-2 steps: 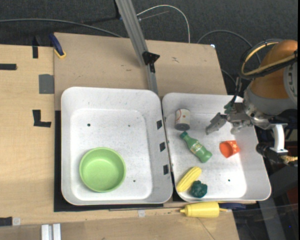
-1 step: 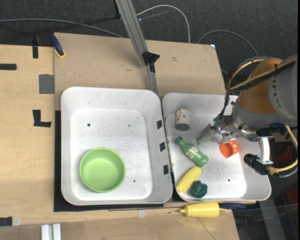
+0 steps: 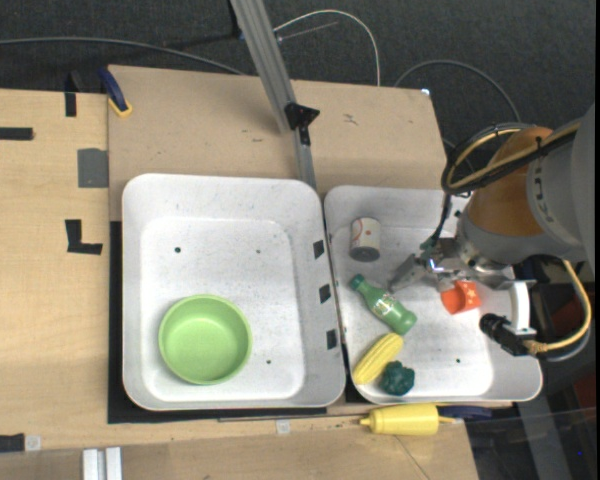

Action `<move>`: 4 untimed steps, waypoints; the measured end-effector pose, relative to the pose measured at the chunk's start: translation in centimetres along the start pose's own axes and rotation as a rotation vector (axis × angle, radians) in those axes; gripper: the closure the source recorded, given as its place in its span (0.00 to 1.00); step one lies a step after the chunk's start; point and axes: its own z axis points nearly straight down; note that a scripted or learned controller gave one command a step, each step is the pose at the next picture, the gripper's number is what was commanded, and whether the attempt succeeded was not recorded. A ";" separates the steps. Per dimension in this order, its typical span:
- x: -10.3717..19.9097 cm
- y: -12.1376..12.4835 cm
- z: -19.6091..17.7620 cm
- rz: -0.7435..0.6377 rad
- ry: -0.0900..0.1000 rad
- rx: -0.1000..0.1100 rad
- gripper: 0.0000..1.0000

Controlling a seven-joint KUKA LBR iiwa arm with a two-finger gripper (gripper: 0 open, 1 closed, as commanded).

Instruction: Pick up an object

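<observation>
1. The pincer is reaching in from the right over the right bin, its dark fingers pointing down and to the left; whether they are spread or pressed together cannot be told, and nothing is showing between them.
2. The green bottle is lying just below and to the left of the pincer's tip, tilted, its neck toward the upper left; whether the tip is touching it cannot be told.
3. An orange block is sitting just to the right of the pincer, close under the wrist.
4. A small grey cup is lying on its side above and left of the pincer, near the bin's top left corner.
5. A yellow corn cob is lying well below the pincer, beyond the bottle, with a dark green lump touching its right end.
6. The left bin is standing far to the pincer's left, holding a light green bowl in its lower left part.
7. A yellow bottle is lying outside the bins, below the right bin's lower rim.
8. Open floor is showing in the right bin below and to the right of the pincer, between the orange block and the lower rim.
</observation>
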 end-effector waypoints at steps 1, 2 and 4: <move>0.1 0.0 -1.0 -0.001 0.001 0.001 1.00; -0.8 -0.5 -5.9 0.001 0.000 -0.003 1.00; -1.9 0.2 -18.0 0.000 -0.001 -0.006 1.00</move>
